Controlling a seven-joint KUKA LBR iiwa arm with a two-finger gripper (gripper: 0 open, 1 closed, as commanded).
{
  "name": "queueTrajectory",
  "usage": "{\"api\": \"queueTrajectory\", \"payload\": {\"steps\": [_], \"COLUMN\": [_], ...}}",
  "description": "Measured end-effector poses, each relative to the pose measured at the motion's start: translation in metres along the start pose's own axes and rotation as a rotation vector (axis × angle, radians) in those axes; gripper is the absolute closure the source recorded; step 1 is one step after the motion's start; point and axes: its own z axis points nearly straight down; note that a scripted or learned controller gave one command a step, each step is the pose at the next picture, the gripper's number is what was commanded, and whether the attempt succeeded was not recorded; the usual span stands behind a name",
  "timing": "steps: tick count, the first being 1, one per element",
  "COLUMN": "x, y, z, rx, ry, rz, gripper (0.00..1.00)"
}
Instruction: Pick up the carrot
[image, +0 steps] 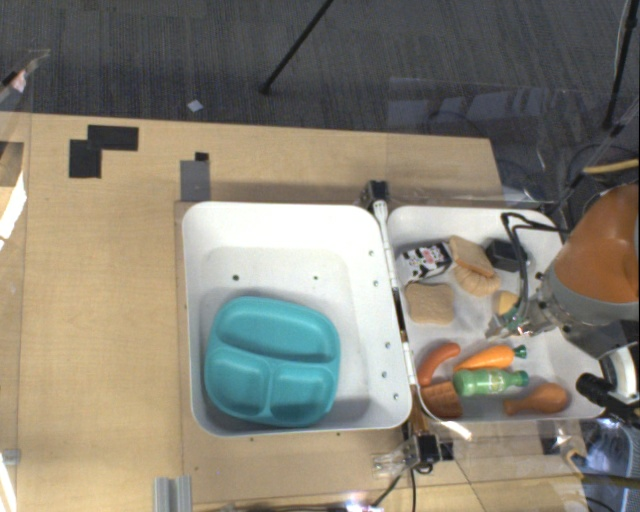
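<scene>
Pale wooden bench (100, 330) under dark grey carpet (150, 60), with two shallow white bins side by side and black tape patches (100, 148) near the bench's far left corner. Now to the right bin (520, 425): the orange carrot with its green top (488, 357) lies near the middle of that bin, towards its near edge, pointing left. Just beside it on the near side lies one green plastic bottle (490, 381), and at the carrot's tip sits a red-orange sausage shape (437, 361). Two brown sausage-like pieces sit along the near edge, one left (442, 399), one right (537, 400). Further back there is one tan bread slice (432, 303), one pale bun-like item (473, 268) and one small black-and-white packet (427, 259) by the far left corner. Over at the right edge, the grey arm with its orange band (600, 260) hangs above the bin, and the gripper (515, 320) sits just beyond the carrot; whether it is open I cannot tell, and nothing is visibly held. Left bin (280, 225): one teal plastic divided tray (270, 360), towards the near left corner.
</scene>
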Motion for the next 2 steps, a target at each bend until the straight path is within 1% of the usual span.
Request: {"api": "queueTrajectory", "payload": {"steps": [1, 2], "x": [-0.0662, -0.0658], "y": [0.0864, 0.0855], "z": [0.0404, 0.0410], "rx": [0.027, 0.029], "ry": [0.014, 0.015], "rz": [-0.197, -0.196], "gripper": [1.00, 0.00]}}
